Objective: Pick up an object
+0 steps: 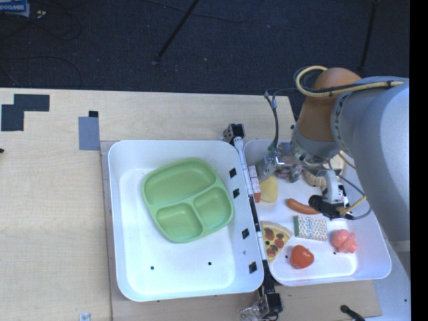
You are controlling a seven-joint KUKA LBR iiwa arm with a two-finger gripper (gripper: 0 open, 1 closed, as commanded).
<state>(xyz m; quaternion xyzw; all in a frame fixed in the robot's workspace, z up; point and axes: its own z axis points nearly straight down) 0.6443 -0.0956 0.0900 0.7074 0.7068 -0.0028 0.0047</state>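
Several toys lie below my gripper [287,169] — I can't tell its state — next, descend onto the cheese wedge [269,190].

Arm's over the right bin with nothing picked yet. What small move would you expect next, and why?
Probably a short descent onto one item. The tool sits over the upper part of the right bin, close to the yellow block and the sausage. Nothing is visible in its grip, and the pizza slice and tomato lie farther off.
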